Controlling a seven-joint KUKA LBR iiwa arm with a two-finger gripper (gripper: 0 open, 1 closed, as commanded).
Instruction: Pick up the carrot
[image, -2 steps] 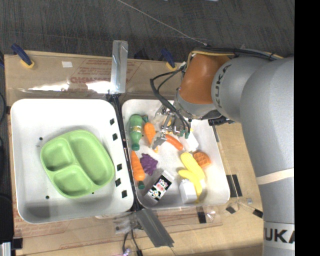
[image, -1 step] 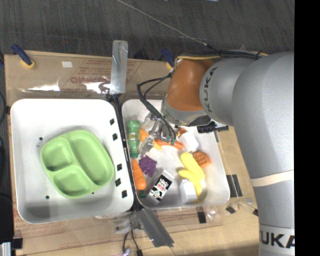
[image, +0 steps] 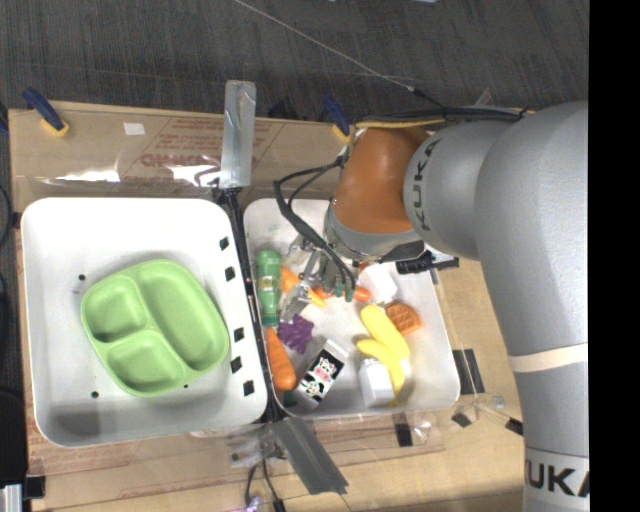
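Camera view: the long orange plastic carrot (image: 281, 361) lies against the left wall of the right-hand shallow white bin (image: 442, 352), at about seven o'clock from the metal two-finger gripper (image: 318, 275). The gripper hangs low among the toys, over a small orange piece, beside the green bottle (image: 267, 279); whether it is clenched or released, I cannot tell. This looks like the approach step: next, shift toward seven o'clock, past the purple grape cluster (image: 296, 333), and align along the carrot.

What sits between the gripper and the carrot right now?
In the camera view, purple grapes lie between the gripper and the carrot.
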